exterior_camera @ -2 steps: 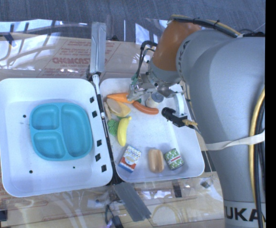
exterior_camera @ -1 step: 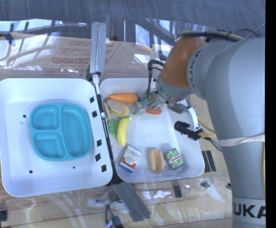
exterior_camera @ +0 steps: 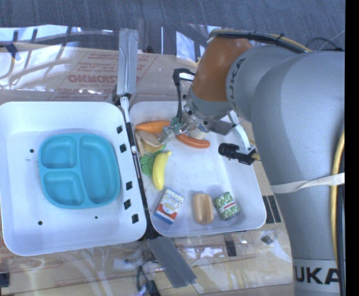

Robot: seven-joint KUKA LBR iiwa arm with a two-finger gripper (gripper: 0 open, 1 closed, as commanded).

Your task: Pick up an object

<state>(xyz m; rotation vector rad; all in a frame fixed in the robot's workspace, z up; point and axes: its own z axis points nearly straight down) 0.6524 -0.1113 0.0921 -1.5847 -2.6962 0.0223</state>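
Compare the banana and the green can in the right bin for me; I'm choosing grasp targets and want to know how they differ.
The banana is yellow, long and slightly curved; the green can is short and round with a label. The banana lies by the bin's left wall, touching a green leafy item; the can sits near the front right corner, beside a hot dog bun. Both lie apart from the pincer.

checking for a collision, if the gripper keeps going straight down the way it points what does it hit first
Most likely the orange carrot-shaped toy in the right white bin; the gripper points down-left at it. Depth is unclear, so the tan bread-like piece beside it is possible.
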